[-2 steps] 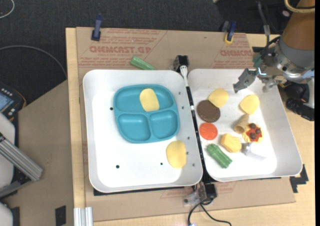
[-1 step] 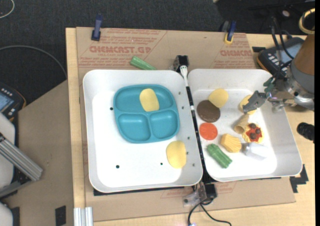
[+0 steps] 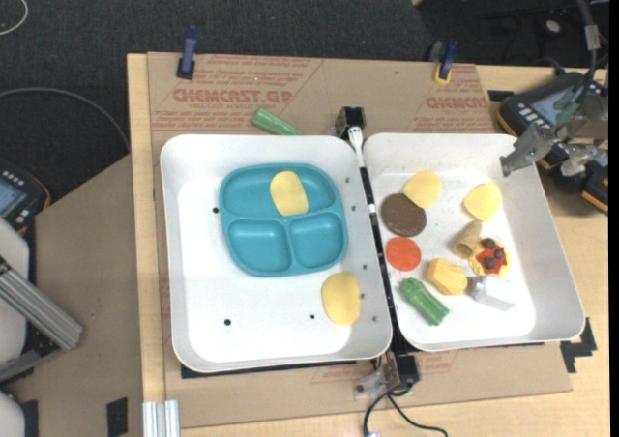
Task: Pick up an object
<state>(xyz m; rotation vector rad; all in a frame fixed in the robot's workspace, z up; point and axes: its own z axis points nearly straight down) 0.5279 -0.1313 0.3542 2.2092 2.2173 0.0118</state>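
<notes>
Broadly, we start with the table (image 3: 145,232), whose brown board carries two white bins clipped edge to edge, probably so they cannot slide when the arm presses in. We take the blue divided tray (image 3: 253,237) as our landmark; it lies in the left bin (image 3: 193,309). One yellow piece (image 3: 288,192) sits in the tray's upper compartment, another yellow piece (image 3: 340,298) lies just off the tray's lower right corner.

Right of the tray, across the divider, the right bin (image 3: 542,271) holds the crowd of likely targets: a brown disc (image 3: 403,215), an orange disc (image 3: 403,253), a green piece (image 3: 424,301), several yellow items and a dark-topped pastry (image 3: 489,257), packed close so neighbours may hinder a clean grasp.

Far right of the tray, the claw (image 3: 527,148) hangs over that bin's upper right rim, holding nothing; whether it is spread or pressed together we cannot tell.

A green object (image 3: 276,123) lies on the board above the tray, outside both bins.
</notes>
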